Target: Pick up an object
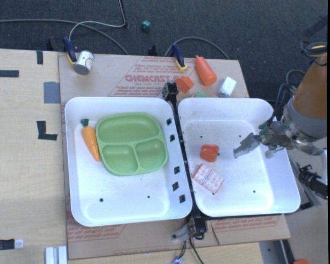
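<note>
A small red block [209,153] lies near the middle of the right bin [247,108]. In front of it rests a pink-and-white packet [208,179]. The left bin [77,191] holds a green divided plate [133,143] with an orange toy carrot [90,141] lying along its left side. My gripper [254,150] hangs over the right half of the right bin, to the right of the red block and apart from it. Its fingers are spread open, one grey finger [243,146] pointing towards the block, and nothing sits between them.
Behind the bins, on the cardboard, lie an orange carrot-like toy [205,70], a small orange piece [185,84], a white cube [227,86] and a tin can [84,62]. Blue clamps [70,49] and cables run along the back edge.
</note>
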Controlling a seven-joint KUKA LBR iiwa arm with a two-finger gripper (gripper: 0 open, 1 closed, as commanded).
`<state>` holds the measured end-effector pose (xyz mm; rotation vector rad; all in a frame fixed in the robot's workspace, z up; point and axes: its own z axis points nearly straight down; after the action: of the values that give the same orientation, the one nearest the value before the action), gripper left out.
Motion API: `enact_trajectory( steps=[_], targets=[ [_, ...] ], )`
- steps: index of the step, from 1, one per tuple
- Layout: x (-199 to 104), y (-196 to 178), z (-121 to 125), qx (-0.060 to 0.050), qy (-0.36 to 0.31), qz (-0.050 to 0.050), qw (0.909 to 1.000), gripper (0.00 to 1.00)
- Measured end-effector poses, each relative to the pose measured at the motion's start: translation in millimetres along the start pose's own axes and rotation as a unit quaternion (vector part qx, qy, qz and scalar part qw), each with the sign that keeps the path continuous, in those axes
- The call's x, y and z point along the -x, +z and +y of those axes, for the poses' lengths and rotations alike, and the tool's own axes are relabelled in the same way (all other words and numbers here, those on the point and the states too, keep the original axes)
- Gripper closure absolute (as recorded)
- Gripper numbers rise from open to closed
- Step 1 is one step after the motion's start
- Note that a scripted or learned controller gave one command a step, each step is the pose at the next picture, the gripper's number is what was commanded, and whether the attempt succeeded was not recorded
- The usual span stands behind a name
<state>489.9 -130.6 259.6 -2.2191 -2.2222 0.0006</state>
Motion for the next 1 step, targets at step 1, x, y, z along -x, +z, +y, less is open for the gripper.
enact_trajectory(
  steps=[1],
  targets=[
    [-31.5, 89.5, 50.5, -0.002, 0.000, 0.000, 1.0000, 0.00]
  ],
)
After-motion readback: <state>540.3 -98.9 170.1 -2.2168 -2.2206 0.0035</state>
